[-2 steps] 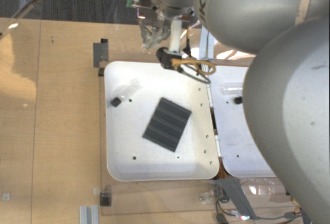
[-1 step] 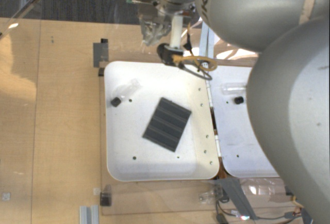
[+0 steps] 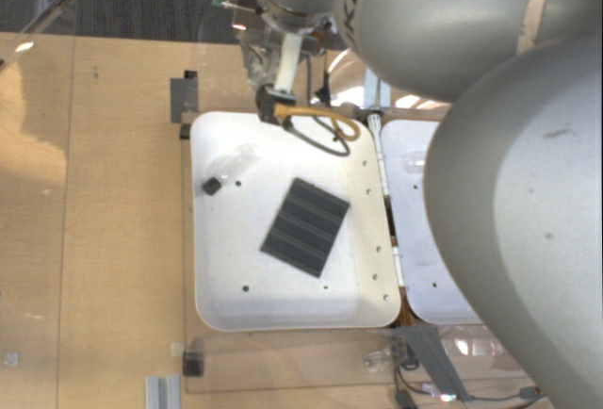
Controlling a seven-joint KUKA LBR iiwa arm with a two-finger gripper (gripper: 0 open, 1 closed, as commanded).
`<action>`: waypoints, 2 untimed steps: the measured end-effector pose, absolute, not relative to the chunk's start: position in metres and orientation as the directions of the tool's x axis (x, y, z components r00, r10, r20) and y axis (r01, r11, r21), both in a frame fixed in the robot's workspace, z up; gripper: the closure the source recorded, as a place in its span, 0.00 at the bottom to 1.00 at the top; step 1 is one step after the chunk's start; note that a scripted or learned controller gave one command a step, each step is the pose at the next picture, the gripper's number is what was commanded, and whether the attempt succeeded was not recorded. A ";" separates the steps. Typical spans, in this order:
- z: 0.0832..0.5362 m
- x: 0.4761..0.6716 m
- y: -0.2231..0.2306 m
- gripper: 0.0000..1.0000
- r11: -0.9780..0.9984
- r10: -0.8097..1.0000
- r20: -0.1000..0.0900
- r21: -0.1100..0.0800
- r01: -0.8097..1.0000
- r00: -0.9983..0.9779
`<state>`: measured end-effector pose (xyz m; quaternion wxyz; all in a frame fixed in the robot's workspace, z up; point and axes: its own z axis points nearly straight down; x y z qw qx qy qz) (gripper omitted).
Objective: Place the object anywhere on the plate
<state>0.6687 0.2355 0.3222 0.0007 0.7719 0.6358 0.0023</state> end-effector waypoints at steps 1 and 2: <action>0.325 0.669 0.236 1.00 0.029 1.000 0.002 0.005 1.000 -0.029; 0.259 0.669 0.232 1.00 -0.224 0.975 0.002 0.001 0.975 0.224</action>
